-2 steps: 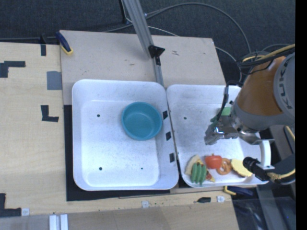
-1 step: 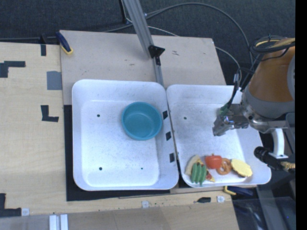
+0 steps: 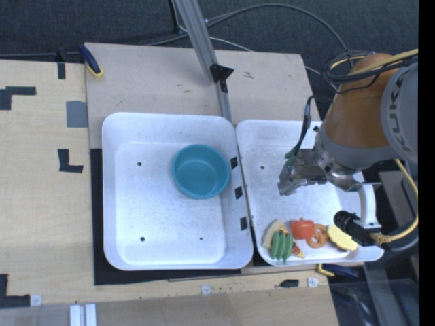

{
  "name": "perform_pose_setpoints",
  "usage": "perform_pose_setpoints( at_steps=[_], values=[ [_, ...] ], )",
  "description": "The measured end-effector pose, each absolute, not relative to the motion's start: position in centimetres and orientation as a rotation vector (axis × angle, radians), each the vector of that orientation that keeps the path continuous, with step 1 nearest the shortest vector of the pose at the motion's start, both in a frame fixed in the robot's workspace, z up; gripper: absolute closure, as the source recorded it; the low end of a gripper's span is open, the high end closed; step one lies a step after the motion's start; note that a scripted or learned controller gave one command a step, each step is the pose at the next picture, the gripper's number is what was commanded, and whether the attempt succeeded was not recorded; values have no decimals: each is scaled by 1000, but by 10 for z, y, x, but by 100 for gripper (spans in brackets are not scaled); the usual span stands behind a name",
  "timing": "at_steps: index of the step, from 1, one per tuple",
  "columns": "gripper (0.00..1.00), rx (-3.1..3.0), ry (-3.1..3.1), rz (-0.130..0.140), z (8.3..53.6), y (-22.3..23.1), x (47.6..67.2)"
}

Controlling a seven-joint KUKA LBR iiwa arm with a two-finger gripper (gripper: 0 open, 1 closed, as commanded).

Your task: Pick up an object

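**Inspector:** Presently, the claw sits over the bare middle of the right bin, above the pile of objects. I cannot tell how wide it stands or whether anything is in it; the view is too blurred there.

**Clerk:** So nothing lifted?

**Inspector:** I see no item raised clear of the bin. My judgement: the pick is not yet done. The approach, closing and lift all remain, as far as this view shows.

**Clerk:** Where are the candidates?

**Inspector:** Below the claw, against the near wall of the same bin: a green piece, a red piece just beside it, and a yellow piece further toward the arm's side. They lie crowded, some touching.

**Clerk:** Anything else of note?

**Inspector:** A blue bowl in the left bin, well apart from the claw across the dividing rims. A metal pole slants over the counter beyond the claw.

**Clerk:** Obstructions?

**Inspector:** The crowding and the near wall may hamper a clean grip.
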State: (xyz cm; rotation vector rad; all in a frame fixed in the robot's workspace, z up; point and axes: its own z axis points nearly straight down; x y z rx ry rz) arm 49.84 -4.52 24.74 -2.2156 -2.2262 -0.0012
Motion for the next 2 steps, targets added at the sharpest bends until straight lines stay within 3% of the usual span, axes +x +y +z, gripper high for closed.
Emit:
perform_pose_setpoints(
  at_steps=[1,2],
  values=[
    [100,-2215,-2225,2,233,6,504],
    [100,-2216,-2226,0,240,55,497]
  ],
)
